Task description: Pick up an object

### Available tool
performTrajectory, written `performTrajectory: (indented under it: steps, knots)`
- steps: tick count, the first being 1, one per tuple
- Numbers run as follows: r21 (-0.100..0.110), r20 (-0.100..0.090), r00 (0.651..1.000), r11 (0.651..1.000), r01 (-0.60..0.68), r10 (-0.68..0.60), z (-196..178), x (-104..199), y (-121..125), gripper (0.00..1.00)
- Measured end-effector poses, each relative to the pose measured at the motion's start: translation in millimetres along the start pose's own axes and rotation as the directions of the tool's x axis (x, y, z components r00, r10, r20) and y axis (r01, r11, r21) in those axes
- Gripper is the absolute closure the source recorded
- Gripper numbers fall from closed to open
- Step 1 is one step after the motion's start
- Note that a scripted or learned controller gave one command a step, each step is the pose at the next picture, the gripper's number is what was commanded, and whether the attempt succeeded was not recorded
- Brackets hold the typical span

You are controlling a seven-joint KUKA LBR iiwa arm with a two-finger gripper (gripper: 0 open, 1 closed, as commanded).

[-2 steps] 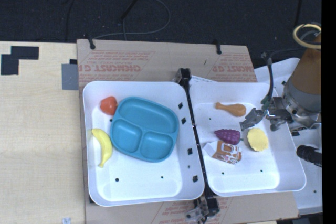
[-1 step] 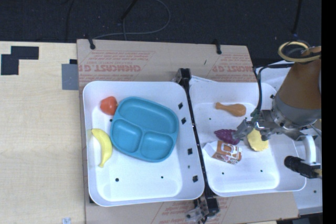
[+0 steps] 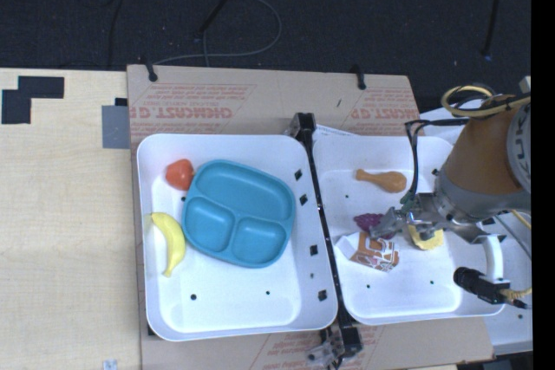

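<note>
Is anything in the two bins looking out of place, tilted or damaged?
Nothing stands out. The blue divided tray sits at an angle in the left bin, beside a banana and a tomato. In the right bin, the small items lie loosely clustered by the gripper.

Grey arm with a broad orange band, seemingly trailing black and yellow cables.
</note>
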State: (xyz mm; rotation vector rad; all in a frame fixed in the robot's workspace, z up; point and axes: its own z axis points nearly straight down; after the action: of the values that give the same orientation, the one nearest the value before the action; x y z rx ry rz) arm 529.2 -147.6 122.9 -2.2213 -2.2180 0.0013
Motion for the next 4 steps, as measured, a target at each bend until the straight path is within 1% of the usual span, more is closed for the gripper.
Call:
performTrajectory:
  steps: [1, 2, 3, 4]
  knots:
    - [0.000, 0.000, 1.000, 1.000, -0.001, 0.001, 19, -1, 0, 0.00]
    - [0.002, -0.001, 1.000, 1.000, -0.007, 0.007, 10, -2, -1, 1.00]
    - [-0.005, 0.002, 1.000, 1.000, 0.002, -0.002, -49, -4, 8, 1.00]
    - [-0.002, 0.001, 1.000, 1.000, 0.002, -0.002, -90, -5, 8, 1.00]
